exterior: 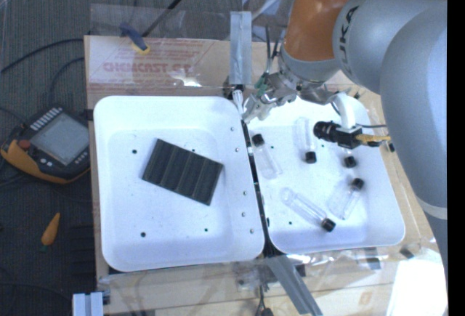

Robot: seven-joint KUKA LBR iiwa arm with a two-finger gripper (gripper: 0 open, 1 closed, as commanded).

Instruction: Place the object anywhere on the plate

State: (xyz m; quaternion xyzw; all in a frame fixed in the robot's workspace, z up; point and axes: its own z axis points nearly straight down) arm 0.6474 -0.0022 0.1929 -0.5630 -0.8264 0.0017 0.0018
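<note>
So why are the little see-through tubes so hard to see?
In the camera view, the clear tubes lie on the bright right bin, white on white, so mostly their black caps stand out; the dark ridged plate in the left bin shows sharply; the big grey arm up close looks soft and blurry.

The arm (392, 38) runs off the right edge, and its wrist hides the tool's (263, 98) upper part.

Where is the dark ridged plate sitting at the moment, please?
The dark ridged plate lies flat near the middle of the left bin, tilted diagonally, apart from the clear vials in the right bin.
</note>
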